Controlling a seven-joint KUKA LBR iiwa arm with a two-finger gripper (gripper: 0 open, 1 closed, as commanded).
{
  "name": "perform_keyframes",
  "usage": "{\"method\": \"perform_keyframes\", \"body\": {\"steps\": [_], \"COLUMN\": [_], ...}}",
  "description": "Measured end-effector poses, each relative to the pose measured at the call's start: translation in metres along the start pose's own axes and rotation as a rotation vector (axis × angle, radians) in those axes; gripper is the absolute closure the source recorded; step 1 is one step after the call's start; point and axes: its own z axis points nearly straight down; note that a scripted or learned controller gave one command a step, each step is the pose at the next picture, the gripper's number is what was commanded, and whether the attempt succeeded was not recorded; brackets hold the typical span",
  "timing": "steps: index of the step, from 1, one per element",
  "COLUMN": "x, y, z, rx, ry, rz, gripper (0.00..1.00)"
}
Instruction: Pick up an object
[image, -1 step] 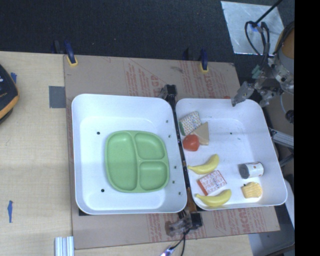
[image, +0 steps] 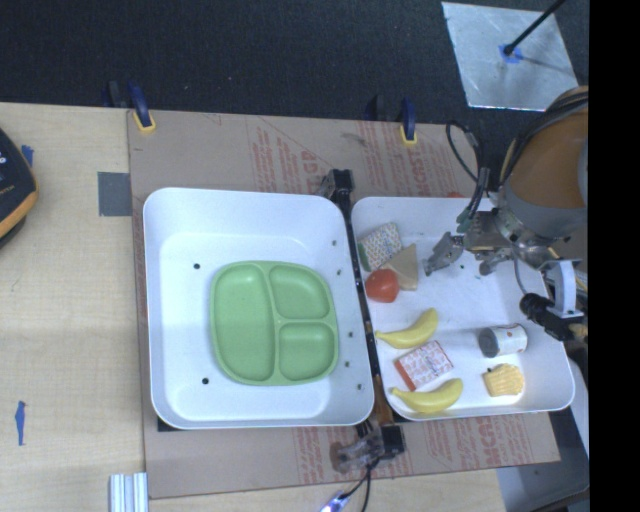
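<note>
- Your gripper (image: 462, 254) hangs over the upper part of the right bin (image: 560, 402), its two grey fingers spread apart with nothing between them, so the hand is released and holds no object.
- Just off the fingertip on the gripper's left you see a pale wedge-shaped piece (image: 405, 264), close to the finger but apart from it as far as you can tell.
- Beyond that wedge, further left and slightly up, lies a speckled grey packet (image: 381, 243); below it sits a red tomato (image: 382, 286), beside the bin's left wall.
- Below the gripper and to its left a yellow banana (image: 410, 330) lies curved across the bin floor.
- Further down from it you find a red-and-white card (image: 424, 364), and under that a second banana (image: 430, 397) near the bin's bottom rim.
- Below the gripper and to its right lies a small white canister with a grey cap (image: 500, 341), on its side; a yellow corn piece (image: 503, 380) sits just under it.
- Well off to the gripper's left, the left bin (image: 170, 225) holds a green divided plate (image: 272, 322), lying flat in its middle.
</note>
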Motion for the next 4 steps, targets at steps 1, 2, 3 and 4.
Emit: {"method": "perform_keyframes", "body": {"steps": [1,2,3,4], "x": [0.036,0.028,0.027,0.085], "y": [-0.021,-0.065,-0.065,-0.043], "z": [0.076,0.076,0.066,-0.041], "rx": [0.000,-0.001,0.001,-0.003], "ry": [0.001,0.001,0.000,0.001], "rz": [-0.001,0.000,-0.004,0.000], "gripper": [0.00,0.00,1.00,1.00]}}
